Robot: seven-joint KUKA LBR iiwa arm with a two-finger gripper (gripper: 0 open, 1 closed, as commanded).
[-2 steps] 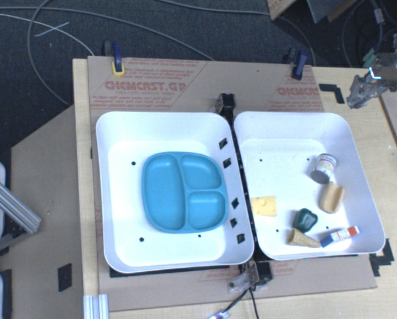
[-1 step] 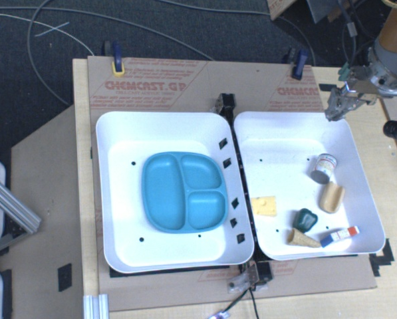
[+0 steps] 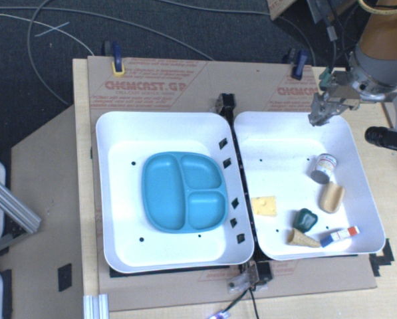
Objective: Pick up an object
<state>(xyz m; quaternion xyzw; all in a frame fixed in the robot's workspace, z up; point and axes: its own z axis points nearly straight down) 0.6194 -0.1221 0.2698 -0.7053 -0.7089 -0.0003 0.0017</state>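
1. Nearest the camera, along the near wall of the right bin (image 3: 358, 138), lie a tan cone-shaped wedge (image 3: 304, 239) and a small tube with a red cap (image 3: 338, 234), both well below the gripper (image 3: 320, 113) and on the far side of the bin from it.
2. Far to the gripper's left, a blue divided plate (image 3: 184, 191) sits in the left bin (image 3: 112, 178).
3. Closer, down and left of the tool, is a yellow sponge-like square (image 3: 264, 206).
4. A dark green lump (image 3: 306, 220) touches the wedge.
5. A small silver can (image 3: 323, 167) lies almost directly below the gripper, with a tan cork-like piece (image 3: 331, 197) just beyond it; either is a likely target.
6. The gripper hangs over the bin's far edge, holding nothing; whether it is spread or closed I cannot tell.
7. Risks: the can may roll away from a push, and the crowded near-wall items invite a double or glancing grasp.
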